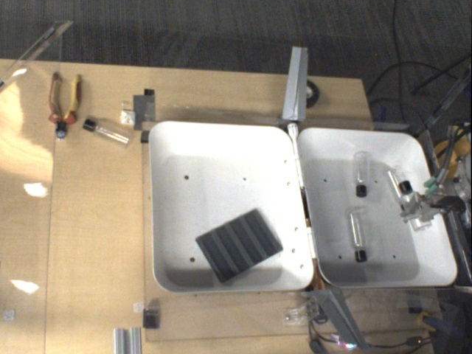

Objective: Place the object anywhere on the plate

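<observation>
Pick step, not started. Vials lie in the right bin, one mid, one toward its front edge, one by its right edge. Gripper at that right edge; open or closed, can't tell. Plate sits front-centre in the left bin. Next: grab a vial, carry left. No readable labels.
</observation>
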`<state>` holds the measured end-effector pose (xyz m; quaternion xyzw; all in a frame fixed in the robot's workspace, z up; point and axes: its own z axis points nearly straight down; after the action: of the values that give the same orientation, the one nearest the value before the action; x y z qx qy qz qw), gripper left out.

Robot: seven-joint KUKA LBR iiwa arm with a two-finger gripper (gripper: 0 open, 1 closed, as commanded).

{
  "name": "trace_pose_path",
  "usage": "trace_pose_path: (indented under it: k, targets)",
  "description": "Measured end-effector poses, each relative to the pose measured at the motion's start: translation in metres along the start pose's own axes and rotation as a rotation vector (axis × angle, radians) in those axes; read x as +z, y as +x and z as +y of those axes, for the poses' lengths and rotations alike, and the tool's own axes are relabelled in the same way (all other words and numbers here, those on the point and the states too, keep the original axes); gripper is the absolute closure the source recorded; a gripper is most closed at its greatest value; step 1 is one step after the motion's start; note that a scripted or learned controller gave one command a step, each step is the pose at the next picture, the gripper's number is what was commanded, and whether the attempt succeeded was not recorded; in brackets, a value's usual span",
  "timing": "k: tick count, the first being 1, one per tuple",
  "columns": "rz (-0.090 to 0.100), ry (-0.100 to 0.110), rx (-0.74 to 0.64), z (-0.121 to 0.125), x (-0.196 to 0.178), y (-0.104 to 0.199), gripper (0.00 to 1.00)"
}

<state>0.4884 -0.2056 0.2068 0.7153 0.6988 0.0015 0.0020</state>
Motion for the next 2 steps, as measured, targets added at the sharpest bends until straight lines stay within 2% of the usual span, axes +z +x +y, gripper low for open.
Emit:
trace_pose_path:
  k: [1,2]
  targets:
    - [0.000,0.000,0.013,0.072,-0.044,0.099,1.00]
    - [0.000,-0.002,-0.345,0.138,-0.064,0.154,1.00]
